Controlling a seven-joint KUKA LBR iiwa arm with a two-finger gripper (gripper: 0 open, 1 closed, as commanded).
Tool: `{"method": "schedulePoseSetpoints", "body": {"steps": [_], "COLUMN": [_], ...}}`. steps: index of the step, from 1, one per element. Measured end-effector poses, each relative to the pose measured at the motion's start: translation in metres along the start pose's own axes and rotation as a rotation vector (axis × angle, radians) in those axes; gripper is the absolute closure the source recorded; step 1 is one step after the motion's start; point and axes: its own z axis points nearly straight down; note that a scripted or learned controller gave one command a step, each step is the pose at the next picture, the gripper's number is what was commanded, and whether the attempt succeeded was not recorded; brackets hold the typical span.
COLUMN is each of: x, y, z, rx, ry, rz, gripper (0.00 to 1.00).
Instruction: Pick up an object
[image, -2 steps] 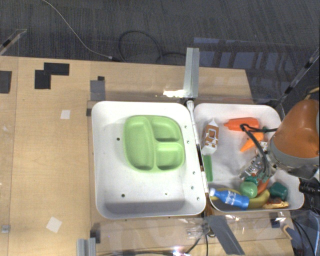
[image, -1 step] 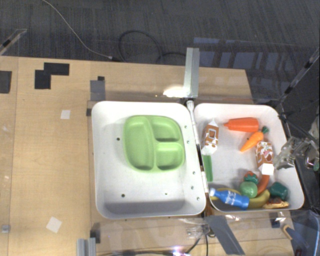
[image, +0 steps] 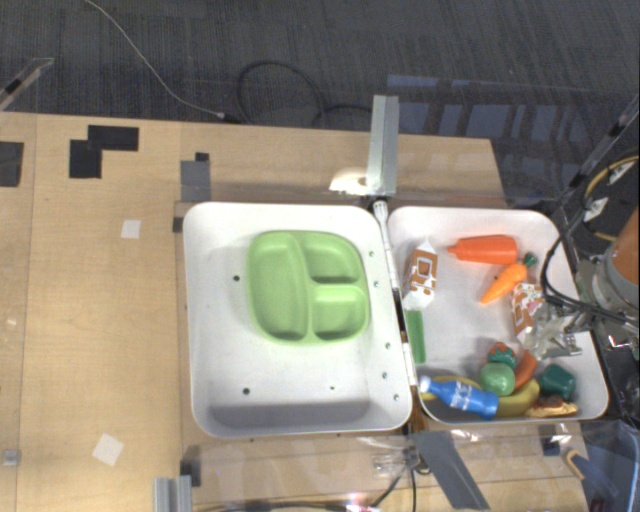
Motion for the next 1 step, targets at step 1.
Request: {"method": "schedulePoseSetpoints", "body": {"steps": [1], "x": [-0.0002], "y": [-0.0001], "z": [-0.0003], "rx": [0.000], "ry": [-0.001], "rz": [0.000], "gripper": [0.00]}}
